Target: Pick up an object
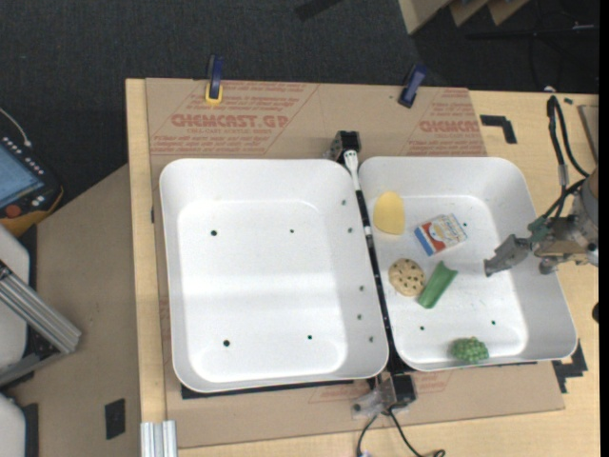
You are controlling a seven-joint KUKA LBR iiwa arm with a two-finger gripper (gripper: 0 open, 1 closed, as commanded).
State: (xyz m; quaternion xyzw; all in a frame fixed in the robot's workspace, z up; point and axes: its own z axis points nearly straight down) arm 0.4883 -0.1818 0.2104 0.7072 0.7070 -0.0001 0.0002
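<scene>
Fingers of the gripper (502, 258) look slightly parted with nothing between them, though they are small and hard to read. They sit at the right bin (547, 303)'s right side. Within that bin lie a yellow piece (388, 212), a small carton (442, 233), a cookie (407, 276), a green stick (436, 286) and a broccoli piece (469, 350). Nothing is picked yet; choosing, descending and closing remain.

Tool (502, 258) over right bin (533, 331) holding five small objects

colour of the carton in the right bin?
The carton is white with red and blue print, seen in the camera view.
</scene>
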